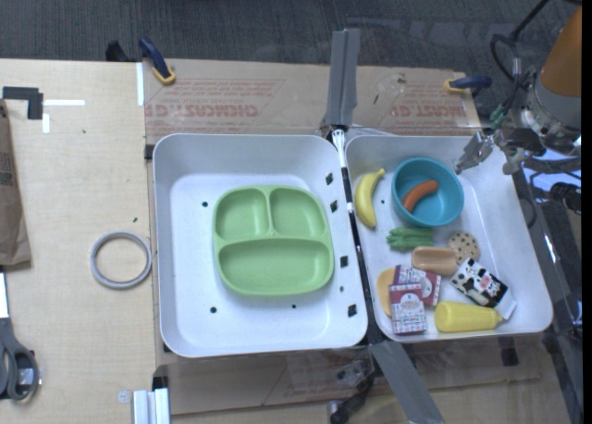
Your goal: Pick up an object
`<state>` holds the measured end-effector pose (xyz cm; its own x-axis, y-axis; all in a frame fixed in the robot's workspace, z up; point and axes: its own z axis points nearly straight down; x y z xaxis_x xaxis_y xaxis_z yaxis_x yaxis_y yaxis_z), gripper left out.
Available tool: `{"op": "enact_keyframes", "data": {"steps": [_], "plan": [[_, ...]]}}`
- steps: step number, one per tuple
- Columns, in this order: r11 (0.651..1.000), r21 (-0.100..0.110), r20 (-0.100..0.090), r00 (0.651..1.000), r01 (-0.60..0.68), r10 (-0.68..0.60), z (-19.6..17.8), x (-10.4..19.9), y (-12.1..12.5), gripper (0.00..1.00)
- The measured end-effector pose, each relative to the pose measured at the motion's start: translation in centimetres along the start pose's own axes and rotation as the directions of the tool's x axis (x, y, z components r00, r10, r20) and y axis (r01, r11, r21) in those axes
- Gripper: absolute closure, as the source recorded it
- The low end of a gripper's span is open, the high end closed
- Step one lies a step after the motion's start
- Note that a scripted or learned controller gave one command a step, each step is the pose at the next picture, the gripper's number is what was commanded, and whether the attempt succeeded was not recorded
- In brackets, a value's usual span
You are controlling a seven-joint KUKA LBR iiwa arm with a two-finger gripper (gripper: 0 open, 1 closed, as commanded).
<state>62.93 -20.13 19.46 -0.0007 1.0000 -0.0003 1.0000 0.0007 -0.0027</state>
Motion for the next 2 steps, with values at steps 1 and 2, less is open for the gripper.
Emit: {"op": "enact_keyframes", "data": {"steps": [1, 2], "plan": [[0.992, -0.007, 0.003, 0.992, 0.128, -0.128, 8.9, 2.0, 2.8, 0.0], [0.985, -0.008, 0.003, 0.985, 0.174, -0.174, 10.0, 6.7, -2.8, 0.0]]}}
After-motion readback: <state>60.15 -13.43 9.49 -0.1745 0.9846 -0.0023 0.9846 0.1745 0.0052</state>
